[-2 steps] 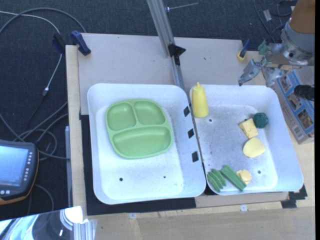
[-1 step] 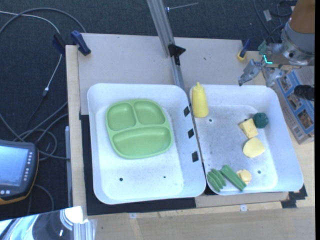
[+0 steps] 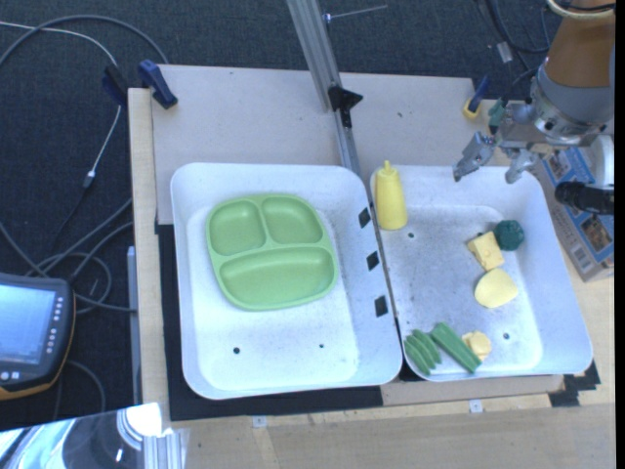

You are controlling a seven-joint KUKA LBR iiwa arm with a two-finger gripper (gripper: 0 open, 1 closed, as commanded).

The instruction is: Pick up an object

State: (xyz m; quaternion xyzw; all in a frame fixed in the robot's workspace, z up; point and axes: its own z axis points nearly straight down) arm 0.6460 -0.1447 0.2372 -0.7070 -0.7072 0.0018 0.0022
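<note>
My gripper [image 3: 493,162] hangs above the far edge of the right bin [image 3: 439,262], its two fingers spread apart with nothing between them. Below it in that bin lie a dark green broccoli piece [image 3: 508,233], a pale yellow block [image 3: 485,251] touching it, and a yellow lemon-like lump [image 3: 496,288]. A yellow mustard bottle [image 3: 390,196] leans at the bin's far left corner. Green pea pods [image 3: 441,348] and a small yellow piece [image 3: 477,344] rest near the front edge.
The left bin [image 3: 195,360] bears a green divided plate [image 3: 271,250]. A metal pole [image 3: 314,37] slants down to the seam between the bins. Black clips [image 3: 372,259] sit along that seam. Cables lie on the floor at left, beside a screen [image 3: 29,330].
</note>
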